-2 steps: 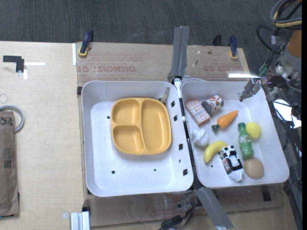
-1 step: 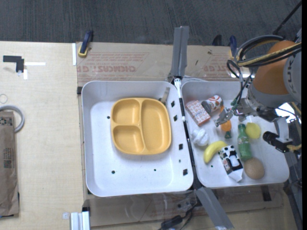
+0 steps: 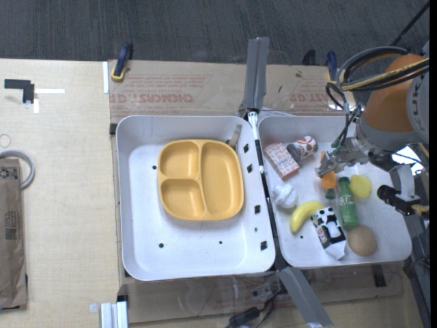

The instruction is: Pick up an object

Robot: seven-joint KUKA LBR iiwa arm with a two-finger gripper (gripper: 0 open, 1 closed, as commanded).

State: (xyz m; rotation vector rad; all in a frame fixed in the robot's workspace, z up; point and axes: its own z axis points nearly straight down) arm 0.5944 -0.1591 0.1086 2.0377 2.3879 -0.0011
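Note:
My gripper (image 3: 328, 167) hangs low in the right bin (image 3: 403, 251), just above a small orange object (image 3: 329, 180) and close to touching it. Around it lie a green bottle (image 3: 347, 203), a yellow lemon (image 3: 360, 186), a banana (image 3: 304, 214), a black-and-white carton (image 3: 330, 232) and a brown round fruit (image 3: 362, 240). Further left are a red-and-white box (image 3: 280, 160), an orange-and-white can (image 3: 302, 147) on its side and a white crumpled thing (image 3: 285, 196). Nothing is lifted off the bin floor.
The left bin (image 3: 136, 238) holds a yellow divided plate (image 3: 201, 180). A grey divider bar (image 3: 257, 74) stands between the bins at the back. The arm's orange band (image 3: 392, 101) and black cables (image 3: 369, 63) hang over the right bin's far corner.

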